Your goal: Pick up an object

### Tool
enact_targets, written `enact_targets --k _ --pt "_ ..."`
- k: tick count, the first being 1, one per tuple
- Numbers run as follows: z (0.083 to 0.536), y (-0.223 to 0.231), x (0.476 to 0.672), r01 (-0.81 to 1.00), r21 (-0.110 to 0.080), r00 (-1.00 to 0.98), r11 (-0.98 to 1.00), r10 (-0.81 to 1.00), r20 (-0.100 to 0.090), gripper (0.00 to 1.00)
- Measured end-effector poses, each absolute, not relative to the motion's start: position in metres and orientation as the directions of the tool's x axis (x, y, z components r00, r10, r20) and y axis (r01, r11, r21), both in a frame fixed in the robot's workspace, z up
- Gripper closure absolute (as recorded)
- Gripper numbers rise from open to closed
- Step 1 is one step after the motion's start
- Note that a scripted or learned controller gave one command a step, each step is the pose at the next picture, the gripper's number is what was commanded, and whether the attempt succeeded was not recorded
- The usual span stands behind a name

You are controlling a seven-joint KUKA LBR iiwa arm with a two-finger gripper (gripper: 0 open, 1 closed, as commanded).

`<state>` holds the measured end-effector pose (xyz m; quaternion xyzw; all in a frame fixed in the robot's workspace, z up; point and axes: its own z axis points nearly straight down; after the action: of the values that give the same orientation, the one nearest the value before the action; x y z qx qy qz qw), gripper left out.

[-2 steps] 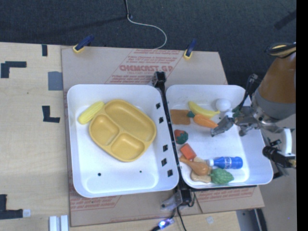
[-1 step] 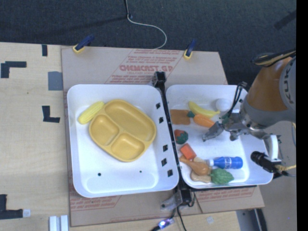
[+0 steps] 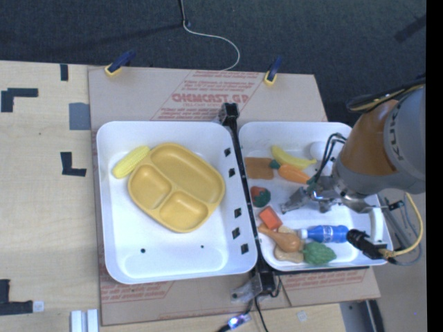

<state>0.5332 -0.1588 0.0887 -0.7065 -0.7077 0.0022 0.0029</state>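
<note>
- Hovering low in right bin (image 3: 338,131), over toys: approach step, judged; nothing lifted yet.
- Jaws (image 3: 296,200) spreading fairly wide, gripping nothing, tips above bare floor.
- Lying nearby: orange block (image 3: 270,218) just beside, carrot (image 3: 294,174), blue bottle (image 3: 325,234).
- Next, judged: centring over one toy, lowering, closing.

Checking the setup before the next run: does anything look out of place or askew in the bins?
The tray sits askew in the left bin, and a corn cob lies outside it against its upper-left edge. Nothing looks spilled or damaged.
</note>
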Motion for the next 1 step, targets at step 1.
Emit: enact_targets --k 1 --pt "0.1016 -0.1586 0.534 1.0 -0.004 -0.002 0.002 1.0 0.001 1.0"
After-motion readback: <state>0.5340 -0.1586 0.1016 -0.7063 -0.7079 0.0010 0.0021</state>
